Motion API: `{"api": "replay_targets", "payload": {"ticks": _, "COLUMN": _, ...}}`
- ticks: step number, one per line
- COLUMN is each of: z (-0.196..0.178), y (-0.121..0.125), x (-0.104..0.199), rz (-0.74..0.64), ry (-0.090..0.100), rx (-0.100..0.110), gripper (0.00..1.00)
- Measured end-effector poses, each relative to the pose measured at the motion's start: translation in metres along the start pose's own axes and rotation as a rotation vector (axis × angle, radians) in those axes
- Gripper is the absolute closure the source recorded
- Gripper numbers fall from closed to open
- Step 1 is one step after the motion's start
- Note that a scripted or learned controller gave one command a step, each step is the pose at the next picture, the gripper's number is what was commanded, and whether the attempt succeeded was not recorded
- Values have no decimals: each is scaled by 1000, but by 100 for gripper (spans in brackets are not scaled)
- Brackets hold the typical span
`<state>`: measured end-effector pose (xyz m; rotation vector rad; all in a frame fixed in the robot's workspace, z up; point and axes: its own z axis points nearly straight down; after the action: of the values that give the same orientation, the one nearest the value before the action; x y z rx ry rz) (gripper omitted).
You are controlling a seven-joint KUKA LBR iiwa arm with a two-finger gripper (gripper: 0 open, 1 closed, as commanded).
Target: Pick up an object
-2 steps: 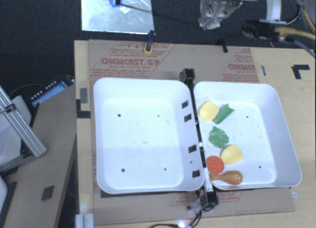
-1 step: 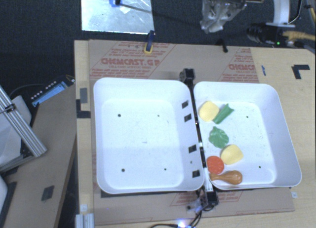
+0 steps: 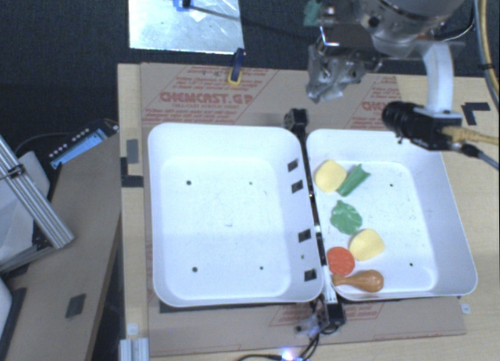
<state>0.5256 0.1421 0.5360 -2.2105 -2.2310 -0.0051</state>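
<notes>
A: Where is the gripper (image 3: 326, 86)?
B: At twelve o'clock of the right bin (image 3: 449, 219), above the cardboard beyond its far rim. I cannot tell how it stands, and nothing shows in its grasp.
A: And the objects?
B: All in the right bin, along its nine o'clock side: a yellow piece (image 3: 330, 175) touching a green strip (image 3: 354, 179), a green leaf (image 3: 345, 216) below them, then a yellow lump (image 3: 366, 244), a red disc (image 3: 340, 260) and an orange drumstick (image 3: 361, 280) at six o'clock.
A: The left bin (image 3: 168, 219)?
B: Beside it, rims touching.
</notes>
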Motion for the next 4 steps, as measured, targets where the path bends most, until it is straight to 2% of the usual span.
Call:
{"api": "replay_targets", "payload": {"ticks": 2, "z": 0, "y": -41, "x": -105, "rz": 13, "ry": -3, "rx": -1, "gripper": 100}}
{"api": "replay_targets", "payload": {"ticks": 4, "z": 0, "y": -42, "x": -232, "rz": 13, "ry": -5, "rx": -2, "gripper": 100}}
